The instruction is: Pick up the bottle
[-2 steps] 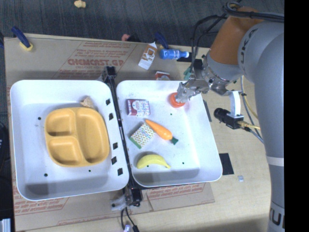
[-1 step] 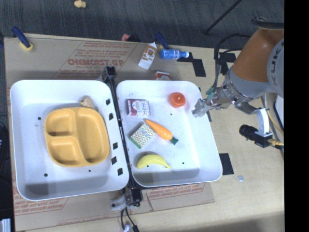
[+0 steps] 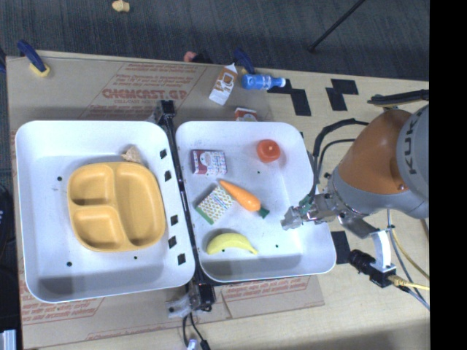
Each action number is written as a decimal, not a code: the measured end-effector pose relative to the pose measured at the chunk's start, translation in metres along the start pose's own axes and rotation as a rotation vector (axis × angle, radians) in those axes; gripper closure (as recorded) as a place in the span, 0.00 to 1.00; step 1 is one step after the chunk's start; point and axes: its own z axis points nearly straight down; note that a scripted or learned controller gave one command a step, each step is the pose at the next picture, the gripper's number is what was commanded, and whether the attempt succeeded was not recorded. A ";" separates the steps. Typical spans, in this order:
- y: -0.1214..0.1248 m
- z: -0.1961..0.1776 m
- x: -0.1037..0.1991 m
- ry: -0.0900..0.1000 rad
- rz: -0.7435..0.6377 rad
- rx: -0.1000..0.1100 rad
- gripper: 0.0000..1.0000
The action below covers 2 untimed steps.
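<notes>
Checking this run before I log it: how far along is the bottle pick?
Done: nothing visible. The bottle lies on the bench beyond the right bin, untouched. In hand: the gripper sits low at that bin's right side, near the carrot, holding nothing that I can see. Left: reach the bottle, grasp, lift.

Divided plate point(image 3: 117, 205): yellow. Bins point(image 3: 44, 217): white. Carrot point(image 3: 239, 195): orange, green top. Banana point(image 3: 230, 244): yellow. Bottle point(image 3: 262, 82): blue. Small carton point(image 3: 209, 162): red and white. Surface point(image 3: 343, 297): tan.

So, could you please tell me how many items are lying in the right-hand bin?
5: a small carton at upper left, an orange-red round piece at upper right, a carrot mid-bin, a patterned packet beside it, and a banana near the front.
</notes>
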 end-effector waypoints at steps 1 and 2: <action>0.007 -0.036 0.057 -0.002 -0.127 -0.004 1.00; 0.002 -0.034 0.012 -0.004 -0.351 -0.004 1.00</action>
